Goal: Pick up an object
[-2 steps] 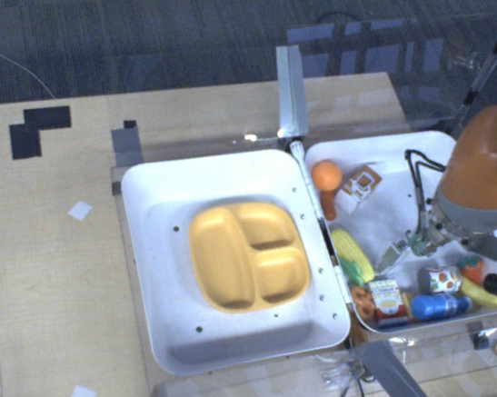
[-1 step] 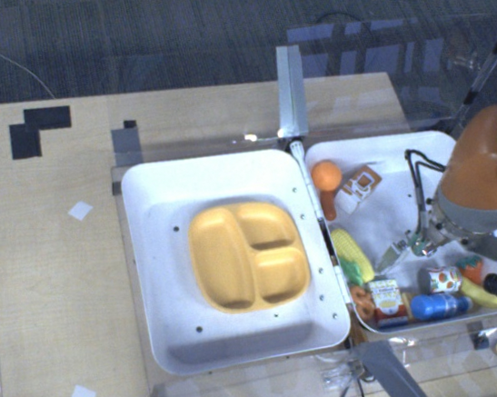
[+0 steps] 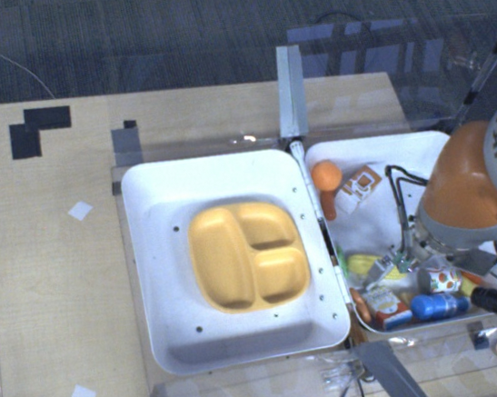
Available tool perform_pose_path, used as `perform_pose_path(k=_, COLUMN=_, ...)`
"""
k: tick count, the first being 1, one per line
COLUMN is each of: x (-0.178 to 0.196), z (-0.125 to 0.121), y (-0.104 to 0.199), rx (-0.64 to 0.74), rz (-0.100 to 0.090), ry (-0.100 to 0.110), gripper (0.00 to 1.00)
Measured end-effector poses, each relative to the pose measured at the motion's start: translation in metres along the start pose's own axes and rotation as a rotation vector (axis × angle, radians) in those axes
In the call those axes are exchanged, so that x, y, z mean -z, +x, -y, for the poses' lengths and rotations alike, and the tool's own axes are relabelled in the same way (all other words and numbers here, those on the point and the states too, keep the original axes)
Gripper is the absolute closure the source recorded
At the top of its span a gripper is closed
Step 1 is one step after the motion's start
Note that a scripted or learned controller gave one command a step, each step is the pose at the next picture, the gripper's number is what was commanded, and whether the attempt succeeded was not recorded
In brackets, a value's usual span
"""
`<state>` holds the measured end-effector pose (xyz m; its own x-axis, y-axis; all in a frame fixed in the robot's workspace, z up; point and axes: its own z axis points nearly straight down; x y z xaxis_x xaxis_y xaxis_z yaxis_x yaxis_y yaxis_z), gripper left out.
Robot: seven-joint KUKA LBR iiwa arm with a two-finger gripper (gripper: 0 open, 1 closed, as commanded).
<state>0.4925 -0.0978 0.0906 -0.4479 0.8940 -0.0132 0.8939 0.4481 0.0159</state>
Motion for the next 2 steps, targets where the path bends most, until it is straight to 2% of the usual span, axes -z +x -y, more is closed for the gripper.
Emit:
perform_pose_path(k=1, x=0.0, z=-0.0036, y=0.0062, rx=-0.177, rz=0.0, ry=-0.001, gripper=0.0)
perform_pose_path(k=2, x=0.0, z=-0.0036, y=0.0062, rx=-0.175, rz=0.001, ry=-0.001, gripper=0.0)
